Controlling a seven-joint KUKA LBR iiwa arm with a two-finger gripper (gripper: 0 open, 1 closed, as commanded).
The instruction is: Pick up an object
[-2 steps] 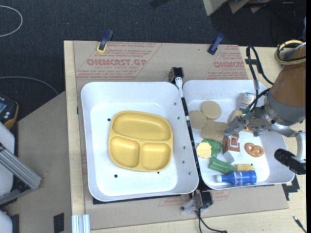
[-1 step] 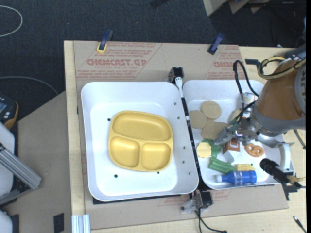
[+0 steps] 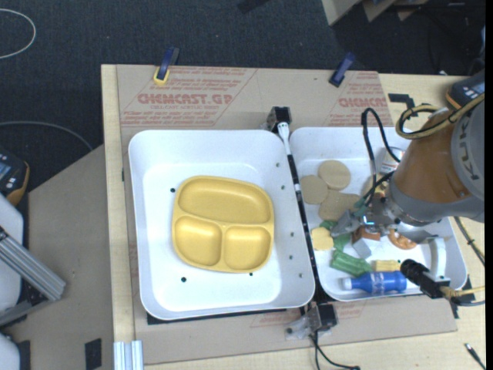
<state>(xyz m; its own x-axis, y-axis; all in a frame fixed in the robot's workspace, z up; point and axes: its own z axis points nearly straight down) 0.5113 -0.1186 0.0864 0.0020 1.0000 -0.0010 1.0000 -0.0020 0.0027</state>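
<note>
Low over the clutter of the right bin hung the gripper; whether it was released or clenched I could not tell. Probably it was placed there to reach the green piece or blue marker at the near side, while the yellow tray lay alone in the left bin.
</note>
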